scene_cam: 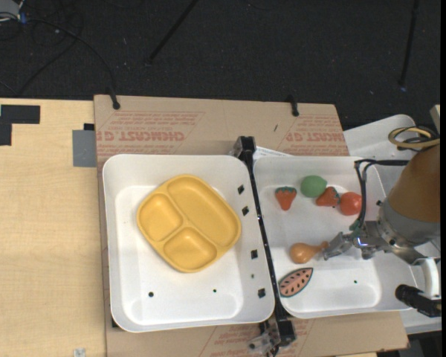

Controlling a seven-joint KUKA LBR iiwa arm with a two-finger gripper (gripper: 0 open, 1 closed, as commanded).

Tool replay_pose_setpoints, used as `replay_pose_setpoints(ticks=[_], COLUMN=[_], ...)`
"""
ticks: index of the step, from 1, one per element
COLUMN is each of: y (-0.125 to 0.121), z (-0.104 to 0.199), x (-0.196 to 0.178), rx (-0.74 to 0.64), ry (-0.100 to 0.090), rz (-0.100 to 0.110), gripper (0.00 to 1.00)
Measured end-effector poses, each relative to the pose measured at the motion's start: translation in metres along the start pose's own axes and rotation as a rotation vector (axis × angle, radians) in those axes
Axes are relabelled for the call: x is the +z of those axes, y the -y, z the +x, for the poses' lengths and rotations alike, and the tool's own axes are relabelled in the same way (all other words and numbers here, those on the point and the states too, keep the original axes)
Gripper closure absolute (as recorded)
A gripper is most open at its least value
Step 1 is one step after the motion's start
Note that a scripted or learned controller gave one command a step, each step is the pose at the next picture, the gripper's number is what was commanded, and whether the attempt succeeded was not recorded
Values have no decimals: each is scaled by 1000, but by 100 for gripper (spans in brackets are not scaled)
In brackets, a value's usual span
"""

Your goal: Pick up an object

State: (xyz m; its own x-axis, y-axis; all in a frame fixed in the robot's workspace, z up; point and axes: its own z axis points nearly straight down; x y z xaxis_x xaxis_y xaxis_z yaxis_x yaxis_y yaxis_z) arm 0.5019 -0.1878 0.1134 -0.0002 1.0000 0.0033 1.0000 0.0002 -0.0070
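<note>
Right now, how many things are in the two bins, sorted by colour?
Yellow: 1, the divided plate
Orange: 1, the pear
Green: 1, the round fruit
Red: 3, the strawberry, the small piece, the tomato
Mixed red and green: 1, the watermelon slice
Total: 7

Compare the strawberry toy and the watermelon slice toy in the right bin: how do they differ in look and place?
The strawberry is solid red with a green top; the watermelon slice is pink-red with dark seeds and a green rind edge. The strawberry is small and plump; the watermelon slice is longer and flat. The strawberry lies near the bin's far side; the watermelon slice lies near the front, by the divider. Both are toy fruits in the right bin, apart from the claw.
</note>
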Motion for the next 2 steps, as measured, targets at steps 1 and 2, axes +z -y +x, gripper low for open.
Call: replay_pose_setpoints(ticks=[1,2], y=[0,-1], z=[0,0], x=[27,15], rx=[2,4], ry=[2,2], rz=[-4,-5], gripper=[0,100])
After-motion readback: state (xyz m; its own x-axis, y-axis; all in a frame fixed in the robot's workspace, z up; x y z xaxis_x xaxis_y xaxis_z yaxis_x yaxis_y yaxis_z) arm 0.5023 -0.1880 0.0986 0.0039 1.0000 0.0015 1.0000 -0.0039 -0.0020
